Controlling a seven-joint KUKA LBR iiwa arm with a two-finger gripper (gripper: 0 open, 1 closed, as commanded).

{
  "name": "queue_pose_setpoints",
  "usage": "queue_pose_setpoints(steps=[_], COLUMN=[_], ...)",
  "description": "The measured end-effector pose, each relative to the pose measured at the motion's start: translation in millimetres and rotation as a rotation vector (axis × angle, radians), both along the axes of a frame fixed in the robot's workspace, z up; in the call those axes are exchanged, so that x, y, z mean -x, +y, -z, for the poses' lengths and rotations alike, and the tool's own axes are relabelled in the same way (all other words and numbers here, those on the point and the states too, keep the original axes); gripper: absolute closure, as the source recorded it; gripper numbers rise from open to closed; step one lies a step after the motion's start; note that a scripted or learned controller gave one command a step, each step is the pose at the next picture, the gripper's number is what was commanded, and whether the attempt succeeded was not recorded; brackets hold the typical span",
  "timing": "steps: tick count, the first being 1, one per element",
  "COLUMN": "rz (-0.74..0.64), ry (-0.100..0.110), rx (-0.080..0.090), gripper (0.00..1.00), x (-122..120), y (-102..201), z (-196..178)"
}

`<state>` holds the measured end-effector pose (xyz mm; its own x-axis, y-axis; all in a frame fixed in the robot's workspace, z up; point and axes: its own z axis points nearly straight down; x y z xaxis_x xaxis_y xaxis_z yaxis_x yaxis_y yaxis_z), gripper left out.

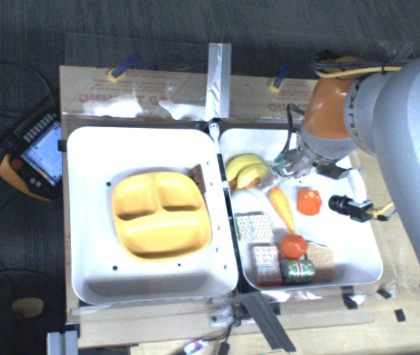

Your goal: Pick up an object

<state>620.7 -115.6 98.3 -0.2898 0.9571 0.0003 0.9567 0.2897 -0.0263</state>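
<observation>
Grey arm with the orange band is reaching in from the right. Its gripper (290, 163) is sitting low at the back of the right white bin (369, 268), just beside the yellow bananas (243, 170). Grip state: cannot tell.

Pickable items are all lying in that bin: the bananas, an orange carrot (282, 207), a red round fruit (309, 201) and a green-and-red can (297, 271).

The left white bin (84, 198) is holding 1 yellow divided plastic tray (162, 214).

Both bins are resting on a pale brown board bench (84, 80), with 2 blue clips (123, 66) at the back. Dark grey carpet (18, 21) is surrounding it, with an orange-and-black handheld pendant (36, 154) lying at left.
</observation>
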Motion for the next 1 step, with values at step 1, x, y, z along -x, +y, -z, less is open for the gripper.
queue_pose_setpoints(steps=[1], rz=[0.256], ry=[-0.023], rx=[-0.003], gripper=[1.00], x=[-0.3], y=[-1.7], z=[1.9])
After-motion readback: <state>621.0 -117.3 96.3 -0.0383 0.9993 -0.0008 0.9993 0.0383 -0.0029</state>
